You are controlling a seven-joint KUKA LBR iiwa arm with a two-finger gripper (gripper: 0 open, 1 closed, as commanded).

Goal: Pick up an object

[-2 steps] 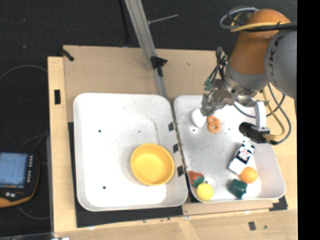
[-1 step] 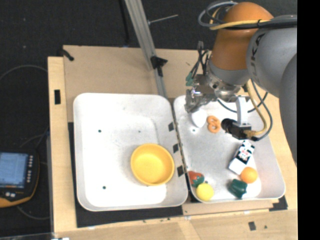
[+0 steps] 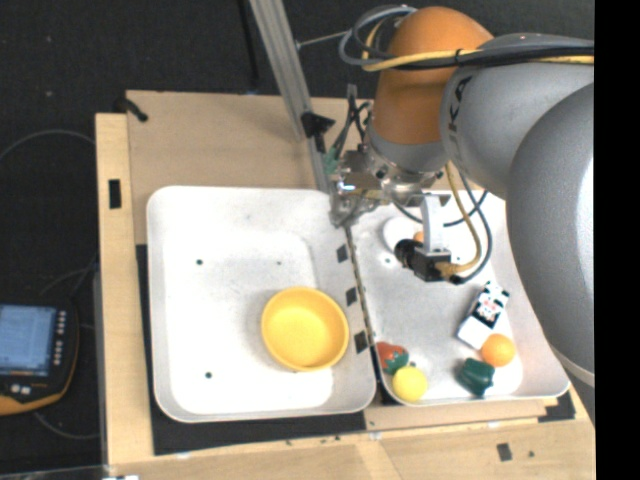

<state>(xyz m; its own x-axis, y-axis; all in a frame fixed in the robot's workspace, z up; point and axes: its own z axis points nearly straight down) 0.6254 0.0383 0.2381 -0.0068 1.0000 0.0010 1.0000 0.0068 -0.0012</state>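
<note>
My gripper [image 3: 398, 200] hangs under the orange wrist band over the far left part of the right bin [image 3: 440, 303], mostly hidden by the wrist and cables. Along that bin's near edge lie a small red-and-green piece [image 3: 390, 354], a yellow ball [image 3: 408, 383], a green piece [image 3: 476, 374], an orange ball [image 3: 497, 349] and a white box with dark marks [image 3: 485, 313]. They all sit nearer the front than the gripper and apart from it. A yellow bowl [image 3: 304, 328] rests in the left bin [image 3: 200, 258].
The rims of the two bins meet in a ridge [image 3: 356, 288] just left of the gripper. A slanted metal post [image 3: 282, 63] rises behind the bins. A handheld screen [image 3: 30, 353] lies off the bench at the left. The arm's bulk covers the right bin's far right.
</note>
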